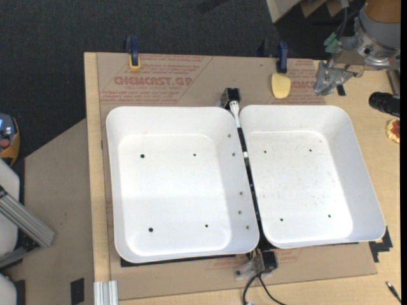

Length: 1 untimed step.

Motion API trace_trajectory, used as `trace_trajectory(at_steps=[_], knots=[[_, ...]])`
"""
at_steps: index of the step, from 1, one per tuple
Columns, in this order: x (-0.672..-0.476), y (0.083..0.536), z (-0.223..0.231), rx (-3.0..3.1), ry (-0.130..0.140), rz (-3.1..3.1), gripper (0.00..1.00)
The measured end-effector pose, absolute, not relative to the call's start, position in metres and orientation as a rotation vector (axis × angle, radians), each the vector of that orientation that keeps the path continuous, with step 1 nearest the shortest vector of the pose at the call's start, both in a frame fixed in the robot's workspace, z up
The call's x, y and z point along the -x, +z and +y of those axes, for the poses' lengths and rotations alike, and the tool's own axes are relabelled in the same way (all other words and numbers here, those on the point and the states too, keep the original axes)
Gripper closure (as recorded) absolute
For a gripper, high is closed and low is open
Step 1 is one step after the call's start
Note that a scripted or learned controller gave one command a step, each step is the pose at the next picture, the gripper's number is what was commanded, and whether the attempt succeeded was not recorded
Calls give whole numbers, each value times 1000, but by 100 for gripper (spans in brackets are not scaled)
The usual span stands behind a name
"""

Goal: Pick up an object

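The arm's grey two-finger gripper (325, 84) hung over the brown board just beyond the far right corner of the right shallow white plastic bin (356, 170); whether it was apart or together could not be told. A small pale-yellow rounded object (280, 85) lay on the board just beyond that bin's far left corner, near the gripper but apart from it.

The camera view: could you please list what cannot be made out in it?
- End effector, camera view: small and blurred; open or shut is unreadable.
- Arm: cut off by the top and right edges.
- Red-and-yellow item right of the right bin: cut by the right edge, unidentifiable.
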<state>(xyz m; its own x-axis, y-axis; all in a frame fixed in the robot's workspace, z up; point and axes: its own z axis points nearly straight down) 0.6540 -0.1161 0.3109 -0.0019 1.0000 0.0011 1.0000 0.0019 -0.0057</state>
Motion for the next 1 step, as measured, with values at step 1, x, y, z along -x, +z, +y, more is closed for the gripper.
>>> trace_trajectory(at_steps=[1], knots=[[-667,279,-74,2215,4,-2222,100]])
